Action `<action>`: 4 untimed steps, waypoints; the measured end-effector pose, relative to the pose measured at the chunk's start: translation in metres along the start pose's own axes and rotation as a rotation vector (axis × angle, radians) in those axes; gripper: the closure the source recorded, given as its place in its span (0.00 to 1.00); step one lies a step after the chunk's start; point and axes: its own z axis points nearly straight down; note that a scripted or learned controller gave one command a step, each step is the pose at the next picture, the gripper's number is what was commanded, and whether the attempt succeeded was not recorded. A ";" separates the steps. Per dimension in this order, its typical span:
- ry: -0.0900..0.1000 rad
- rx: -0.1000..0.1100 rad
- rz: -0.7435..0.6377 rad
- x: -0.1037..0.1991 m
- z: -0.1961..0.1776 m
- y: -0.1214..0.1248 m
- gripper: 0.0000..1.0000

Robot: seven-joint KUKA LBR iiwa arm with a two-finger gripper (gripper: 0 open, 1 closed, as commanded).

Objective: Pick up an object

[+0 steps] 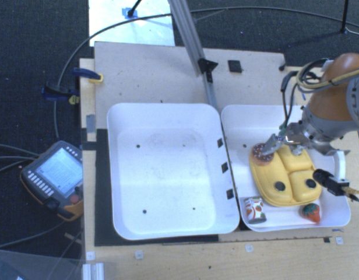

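The right bin [238, 127] holds a large yellow moulded toy [284, 177] with black dots. A small round sprinkled doughnut-like piece [261, 151] lies at the toy's upper left corner. A small printed can [255, 210] lies near the bin's front edge. A red strawberry [311, 212] sits at the front right. My gripper [282, 142] hangs low over the toy's top edge, its tip right beside the doughnut piece. The orange-banded wrist [337, 92] hides the bin's far right corner.
The left bin [127, 127] sits close against the right one, joined by black clips [224, 167]. A black part with a white bracket [331, 181] overlaps the toy's right side. A metal pole [188, 31] slants across the back of the bench. A teach pendant [54, 177] lies off the left side.
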 end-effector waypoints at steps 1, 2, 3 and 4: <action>-0.001 -0.005 -0.002 0.000 -0.013 0.001 1.00; -0.001 -0.009 -0.004 0.002 -0.077 0.007 1.00; -0.001 -0.008 -0.004 0.002 -0.115 0.008 1.00; 0.002 -0.002 -0.008 0.049 -0.116 -0.013 1.00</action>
